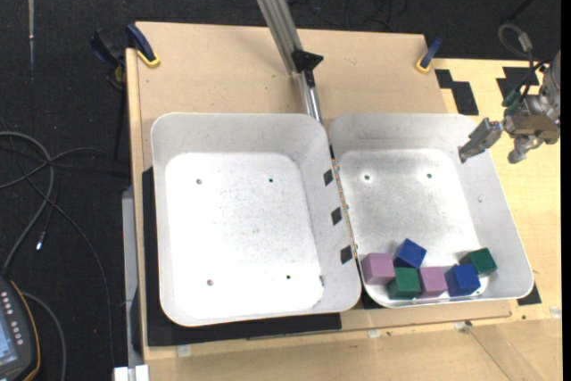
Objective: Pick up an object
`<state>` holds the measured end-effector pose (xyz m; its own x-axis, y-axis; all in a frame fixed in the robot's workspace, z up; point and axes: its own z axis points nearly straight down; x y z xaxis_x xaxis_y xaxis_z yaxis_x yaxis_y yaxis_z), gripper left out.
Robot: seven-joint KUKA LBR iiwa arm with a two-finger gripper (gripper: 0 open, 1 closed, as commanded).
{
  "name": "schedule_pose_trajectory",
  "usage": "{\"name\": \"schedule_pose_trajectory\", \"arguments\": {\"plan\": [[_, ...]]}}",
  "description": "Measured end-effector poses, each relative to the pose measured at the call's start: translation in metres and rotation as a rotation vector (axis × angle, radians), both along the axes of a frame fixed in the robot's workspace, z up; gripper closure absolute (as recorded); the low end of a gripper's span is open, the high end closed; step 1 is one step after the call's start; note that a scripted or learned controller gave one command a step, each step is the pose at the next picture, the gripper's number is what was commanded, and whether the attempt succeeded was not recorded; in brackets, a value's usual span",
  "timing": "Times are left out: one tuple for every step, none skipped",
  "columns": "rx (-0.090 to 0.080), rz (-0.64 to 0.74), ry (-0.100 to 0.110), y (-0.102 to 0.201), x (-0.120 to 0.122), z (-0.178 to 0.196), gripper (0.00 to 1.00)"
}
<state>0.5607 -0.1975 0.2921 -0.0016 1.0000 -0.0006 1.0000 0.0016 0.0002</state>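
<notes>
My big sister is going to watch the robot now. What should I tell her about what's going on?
Tool: open, holding nothing, up at the far right edge of the right bin.
Blocks: all six sit bunched along the near edge of the right bin. There are two pink ones, two blue ones and two green ones.
Left bin: no blocks in it.
Done: nothing picked up yet.
Left: bring the tool over the blocks, go down, close on one and lift it. They are packed close together, so an outer block is probably easiest.
</notes>
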Motion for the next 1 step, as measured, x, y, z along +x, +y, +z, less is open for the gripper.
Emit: {"name": "schedule_pose_trajectory", "arguments": {"plan": [[0.001,-0.002,0.005,-0.0059,0.0118,-0.0538,0.0]]}}
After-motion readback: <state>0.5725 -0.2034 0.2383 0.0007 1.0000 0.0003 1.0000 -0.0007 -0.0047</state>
